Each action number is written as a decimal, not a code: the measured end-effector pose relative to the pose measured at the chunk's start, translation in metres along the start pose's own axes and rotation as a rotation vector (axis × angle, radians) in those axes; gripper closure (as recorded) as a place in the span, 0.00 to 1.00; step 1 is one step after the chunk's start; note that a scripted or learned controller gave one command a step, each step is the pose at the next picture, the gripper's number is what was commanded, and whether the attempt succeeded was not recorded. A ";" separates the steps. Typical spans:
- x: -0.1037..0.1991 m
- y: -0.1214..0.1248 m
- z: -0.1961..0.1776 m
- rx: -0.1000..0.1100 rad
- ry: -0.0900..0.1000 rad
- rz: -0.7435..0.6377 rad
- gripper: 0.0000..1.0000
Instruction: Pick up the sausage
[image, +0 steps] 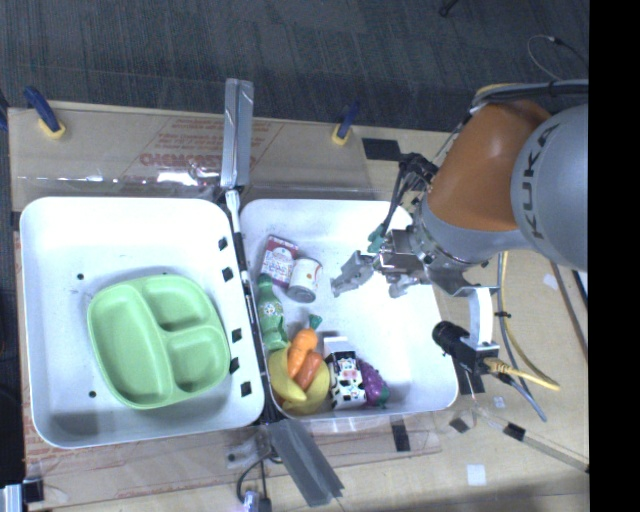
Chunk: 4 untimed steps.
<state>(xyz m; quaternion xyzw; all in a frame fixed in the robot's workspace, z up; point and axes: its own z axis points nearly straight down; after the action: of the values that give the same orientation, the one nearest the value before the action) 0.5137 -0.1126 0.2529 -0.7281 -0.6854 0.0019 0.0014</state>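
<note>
Where toys crowd the right bin (420, 385), the sausage (312, 372) lies short and reddish-orange against a banana (288, 392). The end effector (368, 272) hovers apart; its grip cannot be told.

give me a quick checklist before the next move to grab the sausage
1. Sausage located: cannot tell. Toys are piled at the right bin's left side, among them a carrot, a banana, grapes, a can and a green bottle; none is clearly a sausage.
2. Hand empty: ok, nothing between its fingers.
3. Hand over the right bin: ok, beside the can.
4. Hand clear of toys: ok, a gap to the can shows.
5. Hand over the pile: not ok, it sits right of the toys.
6. Left bin undisturbed: ok, the green tray lies flat.
</note>
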 end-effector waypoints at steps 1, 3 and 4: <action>-0.017 -0.032 0.140 0.001 0.002 -0.016 0.00; 0.018 -0.003 0.150 -0.006 -0.004 -0.020 1.00; 0.018 -0.003 0.150 -0.007 -0.005 -0.019 0.00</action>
<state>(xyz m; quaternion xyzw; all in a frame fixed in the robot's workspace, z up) 0.5115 -0.0950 0.1028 -0.7215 -0.6924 0.0015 -0.0030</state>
